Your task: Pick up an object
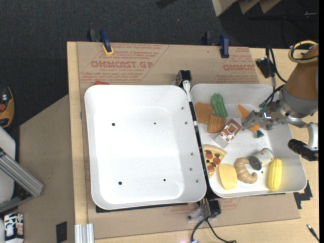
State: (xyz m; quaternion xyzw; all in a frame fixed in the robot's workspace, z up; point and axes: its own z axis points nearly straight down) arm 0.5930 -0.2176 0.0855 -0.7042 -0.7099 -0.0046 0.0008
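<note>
The right bin point(293, 184) holds several toy foods: a green ribbed piece point(219, 104), an orange slab point(204, 112), a brown waffle-like piece point(217, 123), a white and brown box point(230, 131), a pizza slice point(213, 158), a yellow block point(227, 176), a croissant point(246, 170), a grey cylinder point(260, 159), a corn cob point(275, 174) and an orange wedge point(244, 111). My gripper point(251, 121) hangs low over the bin's upper right part, fingers pointing left beside the orange wedge, above a small green and orange piece point(259, 132). Nothing shows between the fingers.
The left bin point(101, 135) lies beside the right one, with a black divider point(195, 125) between them. Both rest on a cardboard sheet point(152, 59) clamped at the back by two blue clamps point(106, 42). The arm's orange band point(306, 80) is at the right edge.
</note>
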